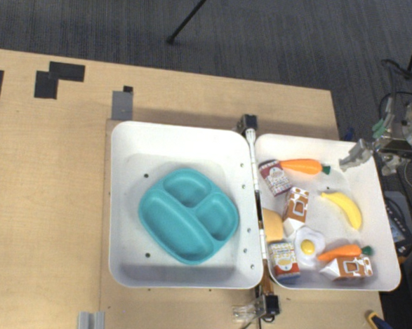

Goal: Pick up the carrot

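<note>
Altogether 2 carrots [301,166] [339,252] (right bin [388,229]), 1 banana [345,207]

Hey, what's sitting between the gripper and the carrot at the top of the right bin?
Nothing. In the camera view, only bare white bin floor separates the gripper from the top carrot, whose green end points toward it.

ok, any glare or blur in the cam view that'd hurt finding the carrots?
Camera view: lighting even and soft, faint shadows inside the white bins; both carrots, upper and lower, read sharp and saturated; the gripper at the right bin's far corner looks slightly soft; small bright glare at the bottom edge.
</note>
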Tool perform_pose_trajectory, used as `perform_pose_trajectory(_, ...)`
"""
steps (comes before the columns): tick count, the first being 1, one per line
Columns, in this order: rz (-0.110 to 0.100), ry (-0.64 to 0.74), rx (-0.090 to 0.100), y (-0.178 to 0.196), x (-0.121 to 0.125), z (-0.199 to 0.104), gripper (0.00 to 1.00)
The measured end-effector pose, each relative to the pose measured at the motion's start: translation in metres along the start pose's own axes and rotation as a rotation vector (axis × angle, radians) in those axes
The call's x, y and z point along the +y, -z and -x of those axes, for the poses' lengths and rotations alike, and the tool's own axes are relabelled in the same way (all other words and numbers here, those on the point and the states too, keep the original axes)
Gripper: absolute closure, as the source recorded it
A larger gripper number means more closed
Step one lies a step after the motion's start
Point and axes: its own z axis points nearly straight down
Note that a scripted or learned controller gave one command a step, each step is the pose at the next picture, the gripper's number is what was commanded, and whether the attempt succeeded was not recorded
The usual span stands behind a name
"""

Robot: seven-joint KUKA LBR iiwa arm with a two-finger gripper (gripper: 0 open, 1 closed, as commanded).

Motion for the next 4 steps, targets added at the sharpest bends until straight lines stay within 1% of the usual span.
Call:
perform_pose_trajectory(1,-0.021,-0.089,0.004,-0.177,0.049,0.033,0.00)
perform_pose_trajectory(2,-0.046,-0.229,-0.003,-0.200,0.077,-0.012,0.00)
perform_pose_trajectory(3,-0.025,-0.510,0.000,-0.199,0.088,-0.070,0.00)
perform_pose_trajectory(4,-0.008,-0.501,-0.001,-0.185,0.092,-0.071,1.00)
